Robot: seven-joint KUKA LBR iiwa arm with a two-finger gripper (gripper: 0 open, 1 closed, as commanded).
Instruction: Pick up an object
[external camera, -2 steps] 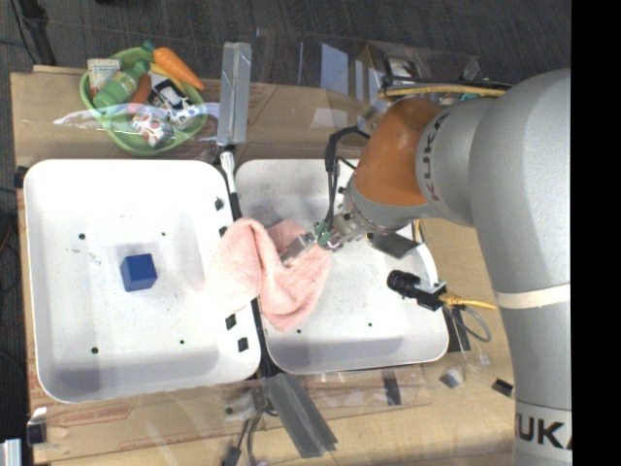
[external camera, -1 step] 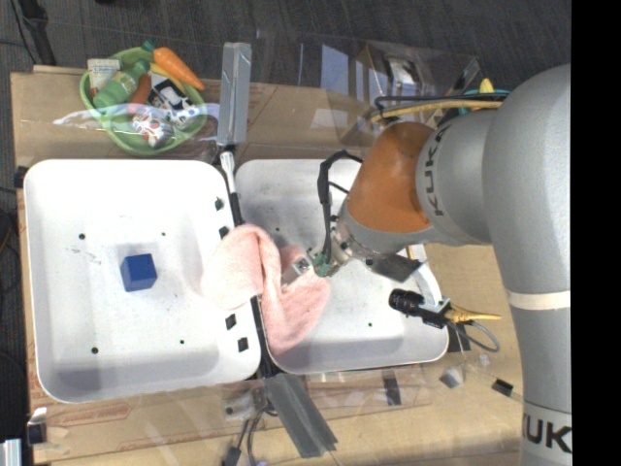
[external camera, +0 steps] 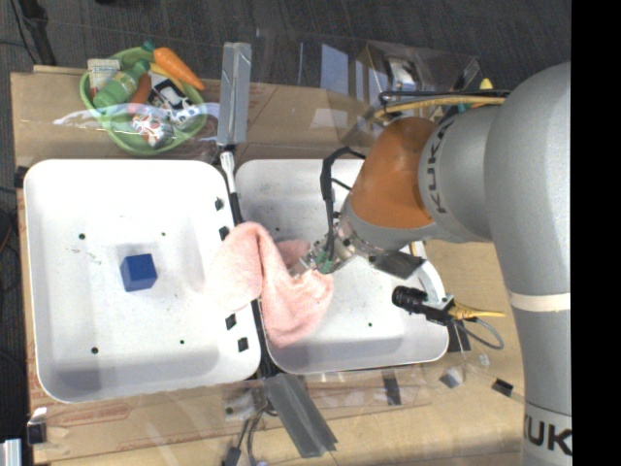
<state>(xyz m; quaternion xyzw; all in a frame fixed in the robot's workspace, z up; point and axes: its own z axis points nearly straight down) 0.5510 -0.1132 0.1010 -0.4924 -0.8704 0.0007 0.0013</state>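
Camera view: "KUKA" reads on the grey arm (external camera: pixel 514 163). The gripper (external camera: pixel 323 258) meets a pink cloth (external camera: pixel 277 280) draped over the right bin (external camera: pixel 388 343) (jaw state unclear). Wooden bench (external camera: pixel 466 396), dark floor.

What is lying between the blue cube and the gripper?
In the camera view, the pink cloth lies between the blue cube and the gripper, draped over the wall where the two bins meet. The gripper's tip is at the cloth.
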